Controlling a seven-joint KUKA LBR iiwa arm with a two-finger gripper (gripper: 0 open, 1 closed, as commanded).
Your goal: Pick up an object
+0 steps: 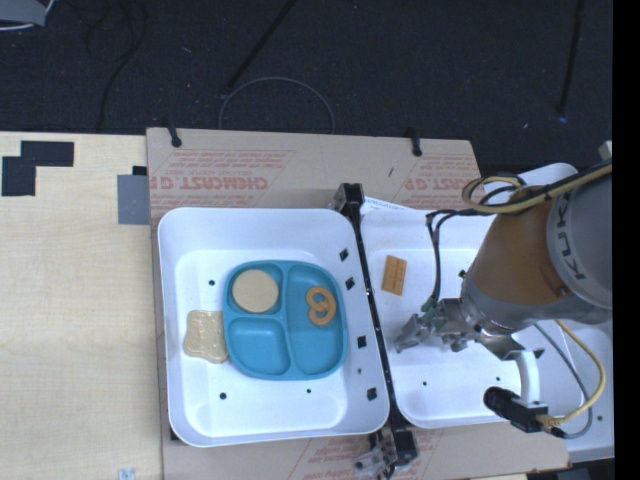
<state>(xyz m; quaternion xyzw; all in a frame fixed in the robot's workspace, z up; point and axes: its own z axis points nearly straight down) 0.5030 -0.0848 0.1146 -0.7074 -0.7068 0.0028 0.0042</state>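
The arm [560,258] is reaching in from the right, its grey link and orange band angling down and leftward. The wrist is tilting low, presenting the gripper [408,336] toward the left. Cables are looping around the wrist section and trailing to the lower right.

This looks like a robot lab: a big robot arm [545,253], loose black cables [270,98] at the top, and two white bins [190,233] on cardboard [300,168].
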